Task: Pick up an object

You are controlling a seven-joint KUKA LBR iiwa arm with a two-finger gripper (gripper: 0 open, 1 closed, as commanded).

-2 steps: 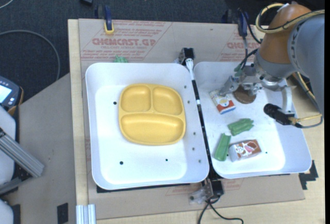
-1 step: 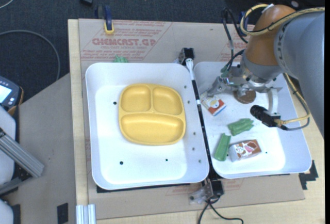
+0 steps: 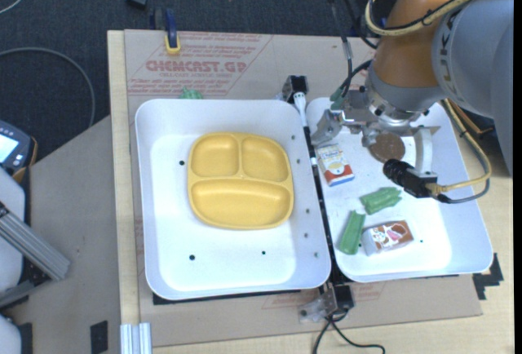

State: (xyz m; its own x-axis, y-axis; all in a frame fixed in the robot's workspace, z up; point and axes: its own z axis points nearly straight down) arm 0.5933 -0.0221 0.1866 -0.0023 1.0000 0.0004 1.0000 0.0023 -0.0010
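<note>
A yellow divided plate lies in the left bin. In the right bin – a small red-and-white carton, two green pieces and a brown packet. The gripper hovers above the carton; whether its fingers are spread or closed I cannot tell.

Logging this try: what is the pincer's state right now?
Pincer: low over the right bin, above the small red-and-white packet; open or closed cannot be told.
</note>
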